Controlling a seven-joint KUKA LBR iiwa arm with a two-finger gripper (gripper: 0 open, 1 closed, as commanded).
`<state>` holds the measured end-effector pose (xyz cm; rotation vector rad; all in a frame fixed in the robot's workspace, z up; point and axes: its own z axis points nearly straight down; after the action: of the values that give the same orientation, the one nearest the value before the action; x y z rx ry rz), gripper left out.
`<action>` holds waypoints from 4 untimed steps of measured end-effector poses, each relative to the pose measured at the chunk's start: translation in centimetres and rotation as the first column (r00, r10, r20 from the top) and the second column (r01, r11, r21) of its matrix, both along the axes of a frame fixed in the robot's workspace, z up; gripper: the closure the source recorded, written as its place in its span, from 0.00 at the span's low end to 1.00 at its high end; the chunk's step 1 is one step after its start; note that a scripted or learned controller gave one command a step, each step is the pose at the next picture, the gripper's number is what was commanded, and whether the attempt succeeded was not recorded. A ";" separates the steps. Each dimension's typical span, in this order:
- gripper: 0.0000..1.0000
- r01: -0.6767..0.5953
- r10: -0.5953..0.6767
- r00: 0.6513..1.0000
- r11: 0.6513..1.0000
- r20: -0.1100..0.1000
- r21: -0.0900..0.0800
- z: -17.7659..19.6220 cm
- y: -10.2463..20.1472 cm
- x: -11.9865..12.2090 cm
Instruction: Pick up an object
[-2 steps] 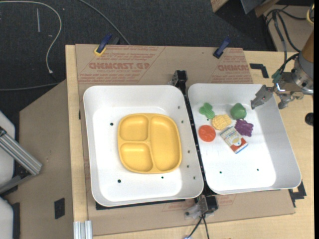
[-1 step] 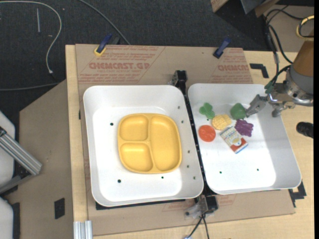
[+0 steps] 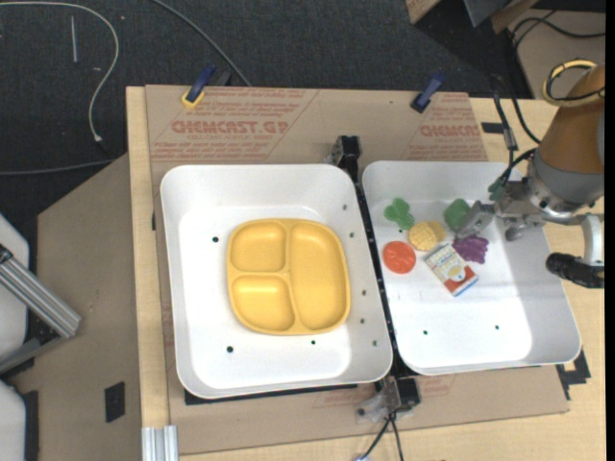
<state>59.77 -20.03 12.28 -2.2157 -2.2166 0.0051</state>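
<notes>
The right bin [image 3: 500, 339] holds a loose cluster of small objects in its upper left part. A green leafy toy [image 3: 398, 211] lies nearest the bin's upper left corner. Just right of and below it sits a yellow, bumpy round toy [image 3: 426, 234], and an orange-red round toy [image 3: 399, 256] lies below, near the left wall. A small carton [image 3: 451, 267] with a red end lies tilted, just right of the orange-red toy. A purple toy [image 3: 472, 249] touches the carton's upper right side. A second green toy [image 3: 456, 211] sits above the purple one, just beside the yellow toy.

The gripper [image 3: 478, 221] hangs low over the second green toy and the purple toy, at the cluster's right edge. Its fingers are dark and blend with the toys beneath; the state of the jaws cannot be told, nor whether anything sits between them. The grey arm [image 3: 567, 176] with its orange band enters from the right.

The left bin [image 3: 192, 257] holds a yellow plate [image 3: 288, 277] with three compartments, near its centre. Both bins rest on a cardboard sheet [image 3: 317, 128] held by two blue clamps [image 3: 199, 86] at its far edge.
</notes>
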 end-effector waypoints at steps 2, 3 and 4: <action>1.00 0.000 0.000 1.000 1.000 0.012 -0.003 -2.4 0.0 0.2; 1.00 -0.001 0.001 1.000 1.000 0.014 -0.005 2.1 -0.1 0.8; 1.00 -0.001 0.001 1.000 1.000 0.016 -0.006 8.6 -0.3 1.0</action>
<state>60.80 -20.35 20.91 -2.2260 -2.2282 -0.0064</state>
